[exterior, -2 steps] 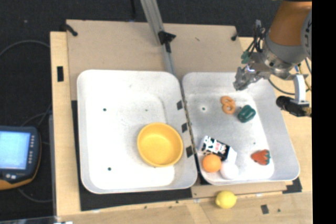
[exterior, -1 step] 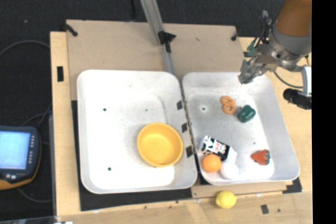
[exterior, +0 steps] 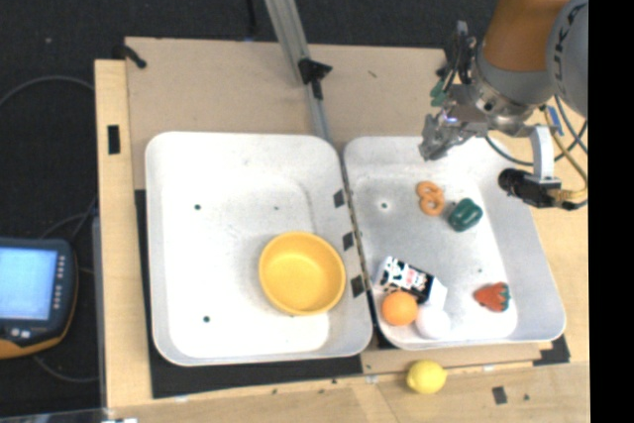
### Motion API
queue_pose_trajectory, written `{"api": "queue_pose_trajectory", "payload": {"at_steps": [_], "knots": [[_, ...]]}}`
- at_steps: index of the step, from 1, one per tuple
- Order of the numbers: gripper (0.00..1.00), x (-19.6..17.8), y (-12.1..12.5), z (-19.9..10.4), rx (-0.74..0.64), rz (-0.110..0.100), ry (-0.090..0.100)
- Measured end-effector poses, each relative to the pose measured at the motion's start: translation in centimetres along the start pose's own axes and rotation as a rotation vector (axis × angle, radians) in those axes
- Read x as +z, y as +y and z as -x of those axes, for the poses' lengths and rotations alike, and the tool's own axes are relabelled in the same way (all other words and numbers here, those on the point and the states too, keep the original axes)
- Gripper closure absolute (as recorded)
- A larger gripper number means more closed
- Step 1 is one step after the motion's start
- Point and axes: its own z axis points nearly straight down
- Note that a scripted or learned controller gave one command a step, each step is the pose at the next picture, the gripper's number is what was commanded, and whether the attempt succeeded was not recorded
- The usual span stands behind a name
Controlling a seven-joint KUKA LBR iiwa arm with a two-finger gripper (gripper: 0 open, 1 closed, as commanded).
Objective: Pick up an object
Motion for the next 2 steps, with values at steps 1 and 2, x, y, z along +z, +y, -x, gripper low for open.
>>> {"api": "queue_pose_trajectory", "payload": {"at_steps": [1, 2], "knots": [[1.0, 0.9, 0.3, -5.7, -0.001, 0.0, 0.0], [1.0, -0.1, 1.2, -10.9, -0.003, 0.002, 0.002]]}}
